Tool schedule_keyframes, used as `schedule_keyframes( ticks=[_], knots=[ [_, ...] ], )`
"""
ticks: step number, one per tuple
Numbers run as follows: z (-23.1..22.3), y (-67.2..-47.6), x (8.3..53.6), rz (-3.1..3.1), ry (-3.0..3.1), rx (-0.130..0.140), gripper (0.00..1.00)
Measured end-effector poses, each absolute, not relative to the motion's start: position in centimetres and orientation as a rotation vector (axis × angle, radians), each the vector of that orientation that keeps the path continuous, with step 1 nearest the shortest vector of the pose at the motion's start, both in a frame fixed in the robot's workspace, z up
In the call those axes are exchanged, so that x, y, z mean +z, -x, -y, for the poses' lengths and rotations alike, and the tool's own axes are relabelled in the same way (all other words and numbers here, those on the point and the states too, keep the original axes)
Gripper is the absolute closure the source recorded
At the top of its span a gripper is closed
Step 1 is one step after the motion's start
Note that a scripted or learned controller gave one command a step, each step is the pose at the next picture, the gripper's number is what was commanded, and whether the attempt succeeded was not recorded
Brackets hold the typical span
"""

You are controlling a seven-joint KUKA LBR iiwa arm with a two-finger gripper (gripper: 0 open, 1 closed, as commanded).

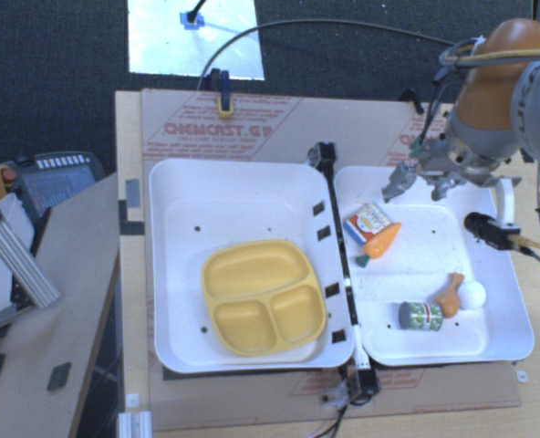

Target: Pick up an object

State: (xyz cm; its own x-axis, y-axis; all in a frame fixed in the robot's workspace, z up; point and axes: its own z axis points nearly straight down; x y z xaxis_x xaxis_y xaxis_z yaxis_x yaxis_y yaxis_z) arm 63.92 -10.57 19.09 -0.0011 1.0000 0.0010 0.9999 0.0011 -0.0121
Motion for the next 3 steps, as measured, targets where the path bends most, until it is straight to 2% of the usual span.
schedule_keyframes(
  ticks=[1, 2, 3],
  knots=[
    [10.6, -64.2, 19.9, 2.226, 2.219, -0.001, 0.0],
    [11.5, -63.7, 14.9, 2.222, 2.22, 0.002, 0.0],
    [11.2, -64.0, 9.0, 2.225, 2.224, -0.007, 0.0]
  ],
)
